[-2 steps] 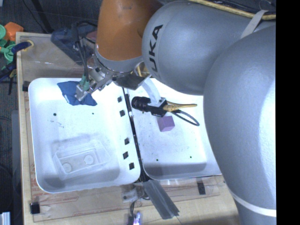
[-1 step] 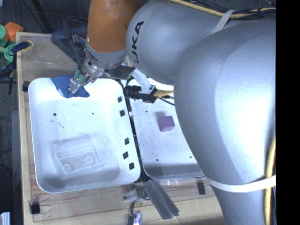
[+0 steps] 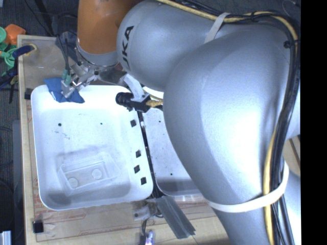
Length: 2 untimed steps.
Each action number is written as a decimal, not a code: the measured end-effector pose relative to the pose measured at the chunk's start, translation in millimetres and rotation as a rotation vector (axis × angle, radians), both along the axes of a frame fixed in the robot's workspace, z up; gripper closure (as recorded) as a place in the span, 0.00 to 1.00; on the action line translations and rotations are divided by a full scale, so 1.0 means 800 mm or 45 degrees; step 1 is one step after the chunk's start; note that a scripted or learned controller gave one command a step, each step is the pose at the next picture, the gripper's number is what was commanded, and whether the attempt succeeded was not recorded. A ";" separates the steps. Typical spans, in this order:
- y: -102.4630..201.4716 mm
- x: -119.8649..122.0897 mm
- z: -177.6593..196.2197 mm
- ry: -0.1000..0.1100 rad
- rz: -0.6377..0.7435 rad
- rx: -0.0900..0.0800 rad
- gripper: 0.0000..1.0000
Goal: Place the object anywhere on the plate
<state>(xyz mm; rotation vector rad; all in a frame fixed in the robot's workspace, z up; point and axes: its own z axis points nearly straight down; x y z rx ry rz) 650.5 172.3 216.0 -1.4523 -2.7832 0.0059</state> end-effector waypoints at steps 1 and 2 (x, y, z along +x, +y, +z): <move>0.045 0.006 0.023 0.000 0.054 0.001 1.00; 0.018 -0.009 0.282 -0.003 0.295 0.002 1.00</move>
